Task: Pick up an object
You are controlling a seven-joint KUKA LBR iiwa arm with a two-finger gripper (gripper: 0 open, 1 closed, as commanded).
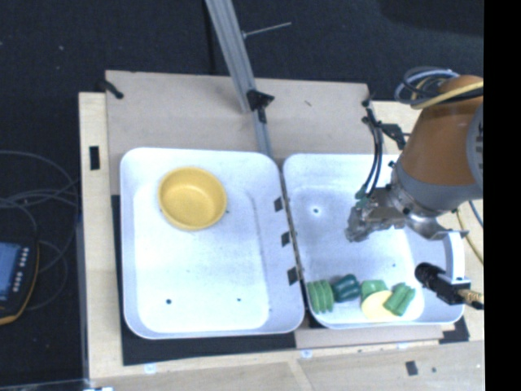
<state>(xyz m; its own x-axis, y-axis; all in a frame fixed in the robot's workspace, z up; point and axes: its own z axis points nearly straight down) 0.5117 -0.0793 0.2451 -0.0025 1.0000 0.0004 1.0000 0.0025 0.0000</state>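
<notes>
My gripper (pixel 358 228) hangs over the middle of the right bin (pixel 326 186), under the orange wrist band. Nothing shows between its fingers. Along the right bin's front edge lies a row of small objects: a ribbed green piece (pixel 320 294), a dark teal piece (pixel 346 287), a small green piece (pixel 373 287), a pale yellow disc (pixel 376 305) and a green cylinder (pixel 400 299). They lie below and slightly right of the gripper, apart from it. A yellow bowl (pixel 192 198) sits upright in the left bin's far left part.
The left bin (pixel 203 283) lies beside the right one, with a divider ridge (pixel 289 235) between them. A grey metal pole (pixel 232 43) slants in from the top toward the bins' far edge. A black fitting (pixel 440 283) sticks out at the right bin's front right corner.
</notes>
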